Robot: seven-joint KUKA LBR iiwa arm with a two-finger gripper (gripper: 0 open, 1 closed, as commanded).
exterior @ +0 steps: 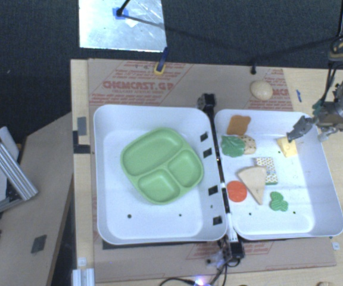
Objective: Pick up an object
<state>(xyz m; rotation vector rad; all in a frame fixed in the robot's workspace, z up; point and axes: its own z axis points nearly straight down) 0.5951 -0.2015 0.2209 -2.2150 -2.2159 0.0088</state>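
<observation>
Gripper (298,131): over right bin (323,219), tip just beside the yellow block (288,147)
Fingers: cannot tell if spread or pressed together

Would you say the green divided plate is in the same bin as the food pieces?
No, the green divided plate lies alone in the left bin, while the food pieces are in the right bin.

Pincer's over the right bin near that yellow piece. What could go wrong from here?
1. The yellow block lies close to the right bin's far wall, so the pincer might clip the rim or push the block against it.
2. The other food pieces, such as the green leafy piece and cracker, lie clustered, inviting a double grab.
</observation>
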